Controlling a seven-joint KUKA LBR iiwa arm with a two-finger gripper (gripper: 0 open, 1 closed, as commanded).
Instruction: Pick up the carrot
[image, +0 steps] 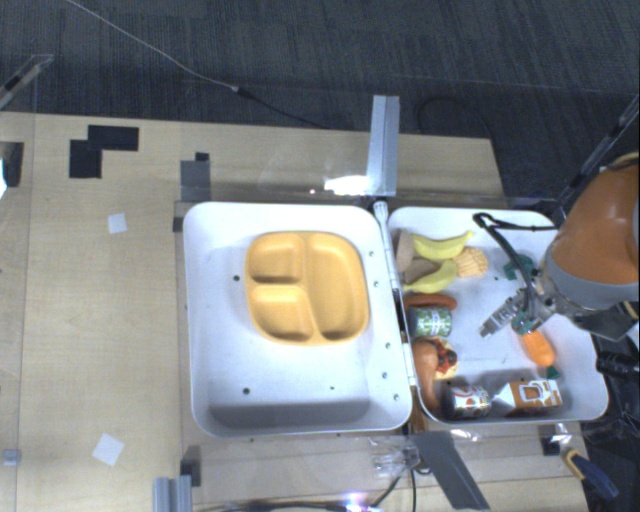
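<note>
Two white bins on the bench: the left bin (215, 330) carries one yellow divided tray (303, 286), and the right bin (590, 395) is crowded. Working out from the carrot (539, 348), which lies at that bin's right side: one gripper (510, 318) sits just to its upper left, and I cannot tell how its fingers stand; one carton (530, 396) and one dark can (467, 401) lie below it. Farther left are one green can (433, 322) and one red sausage (431, 301), with one banana (440, 246) up top.
</note>
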